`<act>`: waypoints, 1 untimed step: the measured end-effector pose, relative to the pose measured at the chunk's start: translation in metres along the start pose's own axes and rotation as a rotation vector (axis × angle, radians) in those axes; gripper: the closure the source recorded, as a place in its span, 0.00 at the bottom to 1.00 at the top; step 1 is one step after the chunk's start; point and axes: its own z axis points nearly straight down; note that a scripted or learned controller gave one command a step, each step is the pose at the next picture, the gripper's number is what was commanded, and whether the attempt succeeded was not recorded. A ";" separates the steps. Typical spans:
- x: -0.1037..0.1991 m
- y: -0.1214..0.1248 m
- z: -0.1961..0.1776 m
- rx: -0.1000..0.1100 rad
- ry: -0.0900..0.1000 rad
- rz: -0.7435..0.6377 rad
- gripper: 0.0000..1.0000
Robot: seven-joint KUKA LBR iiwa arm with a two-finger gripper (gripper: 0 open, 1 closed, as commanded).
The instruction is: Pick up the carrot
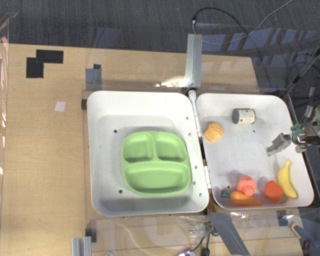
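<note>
Nearest, along the front wall of the right bin (256,97), the carrot (244,199) lies flat, orange, its length running left-right. A pink toy (247,185) touches it from behind; a red-orange tomato-like piece (273,190) sits just to its right, and a banana (286,180) stands beside that, near the bin's right wall. Left bin (104,143): a green divided plate (156,162) at centre. Mid-bin right, the gripper (279,143) hangs over bare white floor, well apart from the carrot; whether its claw is spread or pressed together cannot be made out. Farther back: a yellow corn piece (213,132) close to the dividing wall, then a small grey can (244,116) on its side.
</note>
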 end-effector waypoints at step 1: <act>0.043 0.004 0.127 0.004 0.002 0.010 0.00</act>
